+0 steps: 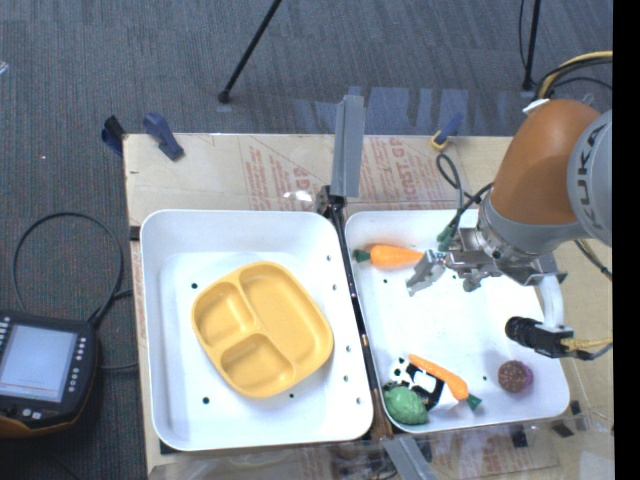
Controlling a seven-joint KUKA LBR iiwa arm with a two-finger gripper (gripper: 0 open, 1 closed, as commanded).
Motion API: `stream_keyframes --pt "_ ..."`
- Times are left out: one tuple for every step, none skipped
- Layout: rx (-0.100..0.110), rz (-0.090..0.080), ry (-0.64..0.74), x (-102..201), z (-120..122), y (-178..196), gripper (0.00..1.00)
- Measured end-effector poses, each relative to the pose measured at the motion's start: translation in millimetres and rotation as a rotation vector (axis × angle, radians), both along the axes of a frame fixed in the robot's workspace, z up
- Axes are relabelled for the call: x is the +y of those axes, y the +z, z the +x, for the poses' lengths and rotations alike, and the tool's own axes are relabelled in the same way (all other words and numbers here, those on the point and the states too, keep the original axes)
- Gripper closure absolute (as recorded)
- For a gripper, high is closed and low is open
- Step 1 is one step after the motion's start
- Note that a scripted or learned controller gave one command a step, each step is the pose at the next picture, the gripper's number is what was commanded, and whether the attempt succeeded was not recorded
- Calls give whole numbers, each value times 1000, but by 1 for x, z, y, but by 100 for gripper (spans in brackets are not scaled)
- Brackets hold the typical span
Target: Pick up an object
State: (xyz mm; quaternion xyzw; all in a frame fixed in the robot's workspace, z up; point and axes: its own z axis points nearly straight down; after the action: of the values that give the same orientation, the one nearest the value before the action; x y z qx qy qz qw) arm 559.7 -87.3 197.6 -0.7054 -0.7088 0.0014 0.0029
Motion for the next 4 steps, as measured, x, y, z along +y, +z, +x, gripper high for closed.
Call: stream_keyframes --pt "-4 1 74 7 -77 -110 0" --pt "-3 4 68 6 -76 -101 100" --pt "-2 4 68 6 -77 -102 0" --pt "0 -1 -12 -64 -86 -112 0"
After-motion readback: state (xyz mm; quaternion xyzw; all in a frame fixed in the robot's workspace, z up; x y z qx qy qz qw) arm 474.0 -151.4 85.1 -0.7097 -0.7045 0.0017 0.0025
